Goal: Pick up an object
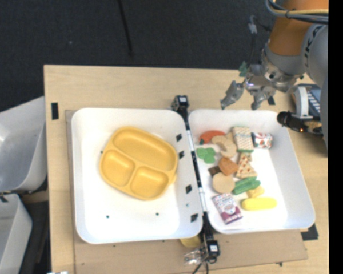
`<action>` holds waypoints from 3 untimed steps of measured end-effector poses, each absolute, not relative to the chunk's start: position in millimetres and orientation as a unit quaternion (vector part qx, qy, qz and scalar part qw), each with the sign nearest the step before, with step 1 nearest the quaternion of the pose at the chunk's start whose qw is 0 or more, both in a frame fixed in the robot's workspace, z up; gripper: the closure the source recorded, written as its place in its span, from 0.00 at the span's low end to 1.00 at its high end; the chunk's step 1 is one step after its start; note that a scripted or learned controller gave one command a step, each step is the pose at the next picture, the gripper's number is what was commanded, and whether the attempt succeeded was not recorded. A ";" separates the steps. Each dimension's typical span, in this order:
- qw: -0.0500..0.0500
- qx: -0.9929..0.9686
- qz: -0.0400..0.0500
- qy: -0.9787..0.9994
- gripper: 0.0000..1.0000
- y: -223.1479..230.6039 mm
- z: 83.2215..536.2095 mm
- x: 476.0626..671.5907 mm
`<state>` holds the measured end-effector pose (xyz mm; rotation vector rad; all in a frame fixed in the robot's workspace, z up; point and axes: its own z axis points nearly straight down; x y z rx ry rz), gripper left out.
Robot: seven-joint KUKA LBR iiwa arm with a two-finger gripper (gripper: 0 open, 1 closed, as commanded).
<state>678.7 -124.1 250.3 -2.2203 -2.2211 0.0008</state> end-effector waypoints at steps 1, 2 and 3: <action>0.000 -0.706 0.001 -0.708 1.00 -124.9 259.7 679.3; 0.006 -0.708 0.005 -0.706 1.00 -112.5 136.9 646.7; -0.002 -0.703 -0.004 -0.711 1.00 -20.6 204.0 692.4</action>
